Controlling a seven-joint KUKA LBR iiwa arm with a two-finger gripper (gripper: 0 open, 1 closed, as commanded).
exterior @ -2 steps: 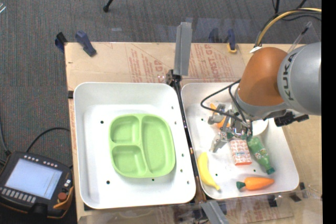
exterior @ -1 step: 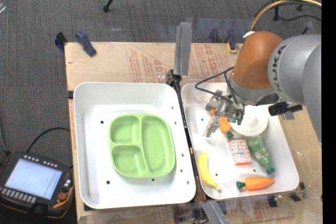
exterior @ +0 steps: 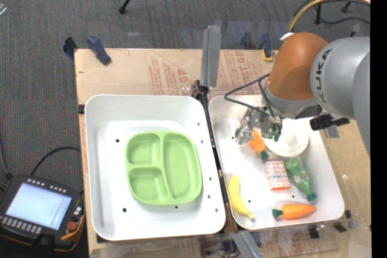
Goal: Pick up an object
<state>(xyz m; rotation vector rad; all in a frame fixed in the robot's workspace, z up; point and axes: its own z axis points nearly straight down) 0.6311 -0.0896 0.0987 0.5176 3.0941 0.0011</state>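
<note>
no legible brand on the small red-and-white carton (exterior: 276, 175), only blurred print. claw (exterior: 256, 128) low over the right bin (exterior: 336, 190) near its far left corner, fingers spread, nothing seen between them, a small orange piece (exterior: 258, 142) just beside the tips and a white bowl (exterior: 289, 142) touching that. nearer the front edge: carton, green bottle (exterior: 300, 177), carrot (exterior: 294, 211), banana (exterior: 238, 196); in the left bin (exterior: 100, 130), a green divided plate (exterior: 163, 167).

tray (exterior: 163, 167): matt green plastic | bins (exterior: 97, 130): smooth white plastic | bench (exterior: 139, 72): bare wood
</note>
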